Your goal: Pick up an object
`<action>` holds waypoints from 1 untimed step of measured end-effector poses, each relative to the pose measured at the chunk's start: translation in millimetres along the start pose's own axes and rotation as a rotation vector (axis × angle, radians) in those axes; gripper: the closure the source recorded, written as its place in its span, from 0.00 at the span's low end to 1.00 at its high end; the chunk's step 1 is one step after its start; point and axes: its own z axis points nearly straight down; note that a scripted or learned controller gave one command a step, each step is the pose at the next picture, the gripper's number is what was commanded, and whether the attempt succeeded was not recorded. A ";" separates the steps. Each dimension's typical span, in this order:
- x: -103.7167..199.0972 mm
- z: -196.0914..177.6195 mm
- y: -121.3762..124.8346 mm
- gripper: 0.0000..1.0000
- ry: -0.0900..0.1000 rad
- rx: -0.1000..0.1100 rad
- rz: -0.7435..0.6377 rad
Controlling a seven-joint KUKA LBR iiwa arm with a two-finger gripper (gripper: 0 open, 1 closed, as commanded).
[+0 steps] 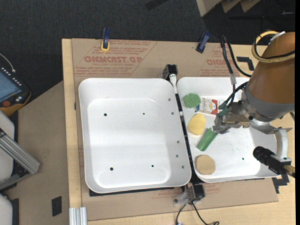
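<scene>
The arm reaches in from the right and its gripper point(224, 123) hangs low over the right bin point(234, 170), just above the upper end of a green stick-shaped object point(206, 139) that lies at a slant near the bin's left wall. From this slanted overhead view I cannot tell how the hand is set, nor whether anything sits in it; the wrist body hides that part.

The bin's things cluster along its left side: a green knobbly round piece point(191, 99) toward the far-left corner, a small white packet with red print point(207, 106) just beside it, a yellow round object point(197, 123) below those, then the green stick, and a tan round disc point(205, 164) near the front-left corner. The left bin point(93, 139) lies across the divider.

The risks come from crowding. The green stick touches or nearly touches the yellow round object, so a descent slightly off to the left could catch both, or nudge the yellow piece away and leave the grasp on nothing. The stick is slanted; a closing direction along its length instead of across it would likely make it slip out or pivot. A grip at its very end may let it swing or drop on the lift. The packet just beside the gripper could also be clipped.
</scene>
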 end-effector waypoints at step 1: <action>65.6 -76.9 63.2 1.00 -0.003 -0.016 0.001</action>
